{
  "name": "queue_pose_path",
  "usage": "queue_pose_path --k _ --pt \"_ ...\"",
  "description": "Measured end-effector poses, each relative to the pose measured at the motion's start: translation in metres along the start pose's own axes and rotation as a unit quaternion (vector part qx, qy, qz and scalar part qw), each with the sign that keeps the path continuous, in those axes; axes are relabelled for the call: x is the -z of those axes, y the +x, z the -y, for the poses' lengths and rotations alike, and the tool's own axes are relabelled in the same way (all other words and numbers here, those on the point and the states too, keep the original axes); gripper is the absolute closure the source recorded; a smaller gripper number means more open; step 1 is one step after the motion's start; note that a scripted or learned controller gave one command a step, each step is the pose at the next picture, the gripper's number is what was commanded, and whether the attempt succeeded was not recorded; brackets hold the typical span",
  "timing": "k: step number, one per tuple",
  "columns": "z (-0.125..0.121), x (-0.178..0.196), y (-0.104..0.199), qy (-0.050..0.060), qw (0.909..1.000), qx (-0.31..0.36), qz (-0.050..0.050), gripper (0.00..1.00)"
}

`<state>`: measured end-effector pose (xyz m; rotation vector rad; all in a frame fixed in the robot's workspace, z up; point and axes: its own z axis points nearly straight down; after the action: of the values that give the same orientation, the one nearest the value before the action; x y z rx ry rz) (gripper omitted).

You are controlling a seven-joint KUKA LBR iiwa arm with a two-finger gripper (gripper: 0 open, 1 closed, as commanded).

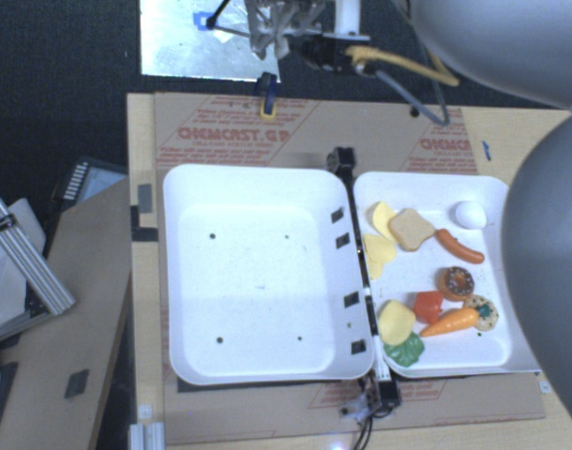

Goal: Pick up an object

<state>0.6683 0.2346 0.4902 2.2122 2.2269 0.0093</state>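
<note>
Camera view: the hand (265, 40) is held high beyond both bins; its opening cannot be told. Well below it, toy foods lie in the right bin (497, 195). The carrot (451, 322), judged light, rigid and slippery, would be gripped across its middle.

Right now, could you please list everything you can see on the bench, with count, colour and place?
Bins: two, white, side by side on brown cardboard.
Bread slice: one, tan, right bin, upper left.
Cheese-like pieces: two or three, pale yellow, right bin's left side.
Egg: one, white, right bin's upper right.
Sausage: one, red-orange, below the egg.
Doughnut: one, brown, right bin's middle.
Red block: one, beside the carrot.
Carrot: one, orange, lower right bin.
Cookie: one, speckled, at the carrot's right end.
Leafy piece: one, green, bottom left of right bin.
Gripper: one, grey, above the bench's top edge.
</note>
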Motion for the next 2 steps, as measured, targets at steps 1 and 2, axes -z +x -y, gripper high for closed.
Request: queue_pose_path --k 1,2 --pt "0.000 0.036 0.000 0.000 1.0000 0.000 0.000 1.00" --pt "0.029 0.047 0.000 0.002 1.0000 0.000 0.000 1.00"
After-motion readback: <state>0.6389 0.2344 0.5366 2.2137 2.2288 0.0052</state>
